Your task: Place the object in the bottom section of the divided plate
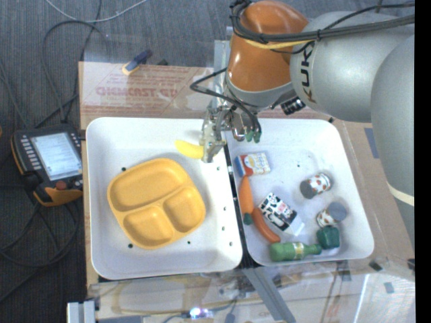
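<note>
Gripper [210, 140]: over left bin [101, 247], touching yellow object [188, 149]
Divided plate [156, 202]: yellow, in left bin
Right bin [350, 153]: assorted toys

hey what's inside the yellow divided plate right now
Nothing visible: all three sections of the yellow divided plate show bare. A yellow object sits beyond its rim near the tool, not on it.

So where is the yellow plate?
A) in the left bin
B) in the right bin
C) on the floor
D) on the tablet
A: the plate lies flat in the left bin, while the right bin holds the carrot, the bottle and other small toys.
</note>
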`<state>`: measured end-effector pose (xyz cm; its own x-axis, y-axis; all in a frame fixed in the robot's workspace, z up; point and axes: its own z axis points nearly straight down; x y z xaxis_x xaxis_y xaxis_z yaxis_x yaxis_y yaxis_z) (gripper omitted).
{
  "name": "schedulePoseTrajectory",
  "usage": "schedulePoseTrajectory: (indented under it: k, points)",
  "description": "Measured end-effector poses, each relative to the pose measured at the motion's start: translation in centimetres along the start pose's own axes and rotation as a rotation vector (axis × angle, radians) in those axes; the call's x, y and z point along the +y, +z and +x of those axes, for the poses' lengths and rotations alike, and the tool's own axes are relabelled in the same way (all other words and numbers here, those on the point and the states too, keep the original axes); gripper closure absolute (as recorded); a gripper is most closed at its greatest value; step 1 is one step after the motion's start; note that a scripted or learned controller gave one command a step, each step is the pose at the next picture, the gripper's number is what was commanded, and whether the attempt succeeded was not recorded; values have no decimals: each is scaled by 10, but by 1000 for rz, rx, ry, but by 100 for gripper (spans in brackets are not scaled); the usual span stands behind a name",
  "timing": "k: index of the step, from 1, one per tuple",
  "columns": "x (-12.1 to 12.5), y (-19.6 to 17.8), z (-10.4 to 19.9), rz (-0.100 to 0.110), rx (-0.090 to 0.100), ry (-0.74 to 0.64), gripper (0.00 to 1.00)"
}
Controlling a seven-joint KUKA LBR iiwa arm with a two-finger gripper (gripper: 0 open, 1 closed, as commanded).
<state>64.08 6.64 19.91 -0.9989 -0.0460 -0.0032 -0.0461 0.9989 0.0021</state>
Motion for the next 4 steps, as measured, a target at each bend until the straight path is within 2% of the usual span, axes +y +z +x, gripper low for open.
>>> schedulePoseTrajectory:
  k: [1,2,3,4]
  points:
    - [56,-21,0,-1,0,75,100]
    - [105,-17,23,2,1,-38,100]
    - [105,-17,22,1,1,-38,0]
    - [106,-27,22,-1,-2,-38,100]
